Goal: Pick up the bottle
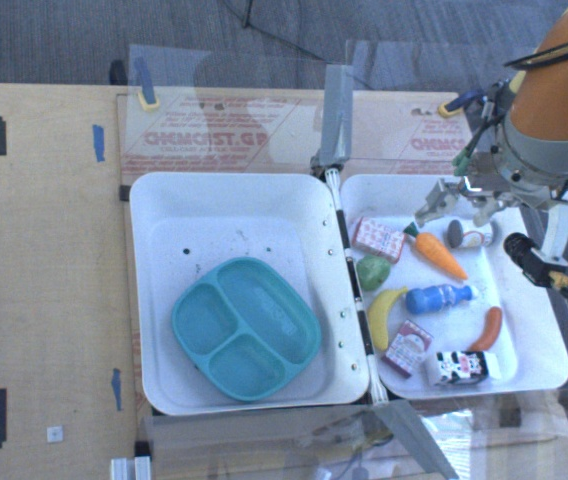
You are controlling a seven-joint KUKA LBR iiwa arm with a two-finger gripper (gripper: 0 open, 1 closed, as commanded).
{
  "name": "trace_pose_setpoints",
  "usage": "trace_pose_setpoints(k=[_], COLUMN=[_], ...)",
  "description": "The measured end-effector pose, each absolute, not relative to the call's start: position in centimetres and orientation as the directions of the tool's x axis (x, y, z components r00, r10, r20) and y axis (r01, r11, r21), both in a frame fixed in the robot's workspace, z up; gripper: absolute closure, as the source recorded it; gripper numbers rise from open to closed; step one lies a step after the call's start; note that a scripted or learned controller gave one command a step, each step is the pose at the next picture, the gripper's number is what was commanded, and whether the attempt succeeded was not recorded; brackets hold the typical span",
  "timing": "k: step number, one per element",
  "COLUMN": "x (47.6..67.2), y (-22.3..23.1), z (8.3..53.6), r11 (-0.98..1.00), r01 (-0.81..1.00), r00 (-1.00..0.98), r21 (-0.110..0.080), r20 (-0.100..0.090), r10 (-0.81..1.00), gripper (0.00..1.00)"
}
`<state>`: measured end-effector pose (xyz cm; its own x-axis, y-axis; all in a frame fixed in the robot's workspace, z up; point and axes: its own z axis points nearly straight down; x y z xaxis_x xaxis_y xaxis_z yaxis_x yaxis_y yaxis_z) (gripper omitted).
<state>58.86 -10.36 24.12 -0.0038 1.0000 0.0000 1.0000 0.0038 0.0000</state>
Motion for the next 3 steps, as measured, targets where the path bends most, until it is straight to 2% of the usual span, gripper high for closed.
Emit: trace_pose_setpoints(k=[1,2,3], x=[51.4,51.4,60.3], y=[-12.6,-12.7,-12.3], z=[10.8,11.8,8.9], r11=[-0.1,-0.102,0.084], r01=[0.995,0.995,0.996], r00=[0.1,0.102,-0.084], r21=[-0.001,0.002,0.009], r20=[0.0,0.0,-0.002], r10=[0.995,0.995,0.996], gripper=[0.0,1.0,1.0])
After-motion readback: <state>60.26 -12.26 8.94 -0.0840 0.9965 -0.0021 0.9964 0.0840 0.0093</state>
